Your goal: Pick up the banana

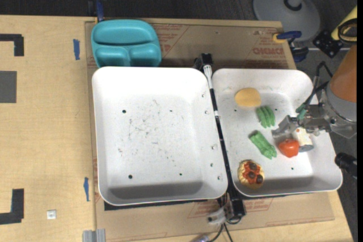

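The pale yellow banana (303,136), likely light, slippery plastic best taken across its middle, lies in the right bin (283,79) beside a tomato (289,148), under the claw (292,124), whose opening I cannot tell.

Teal tray (126,42) behind bins; tomato (288,148) right.

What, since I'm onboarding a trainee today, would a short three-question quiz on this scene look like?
1. True or false: the red item lies in the right bin.
2. How many green pieces lie in that bin?
3. Relative to the left bin, the teal tray sits: A inside it, B beyond its far edge, C at its near edge.
Key: 1 true; 2 two; 3 B.
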`<state>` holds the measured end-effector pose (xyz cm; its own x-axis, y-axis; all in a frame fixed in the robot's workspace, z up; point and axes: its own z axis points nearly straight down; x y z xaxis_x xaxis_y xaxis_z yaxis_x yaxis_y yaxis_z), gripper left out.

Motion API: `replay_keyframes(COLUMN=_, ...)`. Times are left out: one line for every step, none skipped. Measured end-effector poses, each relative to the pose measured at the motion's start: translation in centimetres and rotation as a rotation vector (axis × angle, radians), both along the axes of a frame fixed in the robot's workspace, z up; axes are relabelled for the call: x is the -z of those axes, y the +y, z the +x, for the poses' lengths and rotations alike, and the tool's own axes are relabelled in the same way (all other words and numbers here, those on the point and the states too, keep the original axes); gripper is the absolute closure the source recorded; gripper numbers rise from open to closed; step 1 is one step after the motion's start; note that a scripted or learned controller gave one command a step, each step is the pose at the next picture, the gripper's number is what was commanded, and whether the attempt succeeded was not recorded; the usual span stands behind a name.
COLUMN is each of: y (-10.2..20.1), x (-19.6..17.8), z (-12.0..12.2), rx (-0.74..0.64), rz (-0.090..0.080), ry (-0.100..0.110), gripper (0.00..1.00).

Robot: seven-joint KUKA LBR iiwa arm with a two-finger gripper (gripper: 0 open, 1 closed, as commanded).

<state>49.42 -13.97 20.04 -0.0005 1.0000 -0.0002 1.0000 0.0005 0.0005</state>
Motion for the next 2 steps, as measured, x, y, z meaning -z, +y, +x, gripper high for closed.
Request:
replay_keyframes(y=3.7, x=10.8, z=1.8, rx=-0.01, rz=0.001, ry=0.002, gripper=0.0)
replay_keyframes(y=3.7, x=9.8, z=1.8, rx=-0.01, rz=0.0, ry=0.0, gripper=1.0)
